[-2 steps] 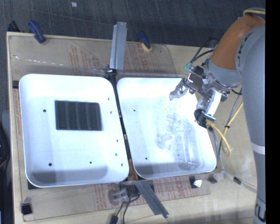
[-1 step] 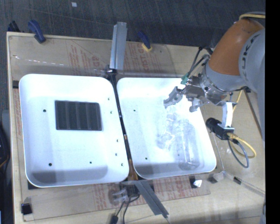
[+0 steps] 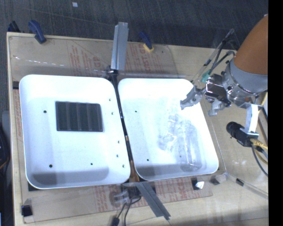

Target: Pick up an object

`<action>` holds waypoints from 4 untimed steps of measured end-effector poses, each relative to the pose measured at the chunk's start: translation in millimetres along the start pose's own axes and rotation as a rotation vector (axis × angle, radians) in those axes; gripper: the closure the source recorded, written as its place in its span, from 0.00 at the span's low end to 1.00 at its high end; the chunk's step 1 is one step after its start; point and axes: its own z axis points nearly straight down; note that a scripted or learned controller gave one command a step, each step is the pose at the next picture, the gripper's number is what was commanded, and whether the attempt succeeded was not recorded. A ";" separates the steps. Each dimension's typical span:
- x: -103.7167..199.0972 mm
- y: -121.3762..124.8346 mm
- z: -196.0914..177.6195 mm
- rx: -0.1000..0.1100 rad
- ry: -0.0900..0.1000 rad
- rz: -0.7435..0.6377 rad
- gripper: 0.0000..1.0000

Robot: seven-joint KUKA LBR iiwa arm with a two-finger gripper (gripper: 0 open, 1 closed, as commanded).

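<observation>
Two white bins sit side by side on the worktop (image 3: pixel 61 55). Left bin (image 3: pixel 33 140) carries a dark ribbed rectangular pad (image 3: pixel 79 116) in its upper middle, lying flat. Right bin (image 3: pixel 141 126) holds a clear plastic bottle (image 3: pixel 186 142) toward its right side, lying down, with crumpled clear plastic (image 3: pixel 170 126) just beside it on the left; edges hard to trace against the white. Pincer (image 3: pixel 188 100) hangs over the right bin's upper right corner, above the rim, apart from the bottle, nothing between its fingers; how wide it stands, cannot tell. Grey arm (image 3: pixel 247 74) enters from the worktop's right edge.
</observation>
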 end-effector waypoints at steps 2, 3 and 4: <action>-24.5 -15.4 -18.8 -0.002 0.000 -0.076 0.00; -24.5 -15.4 -18.8 -0.002 0.000 -0.076 0.00; -27.9 -26.7 -1.9 0.000 0.001 -0.151 0.00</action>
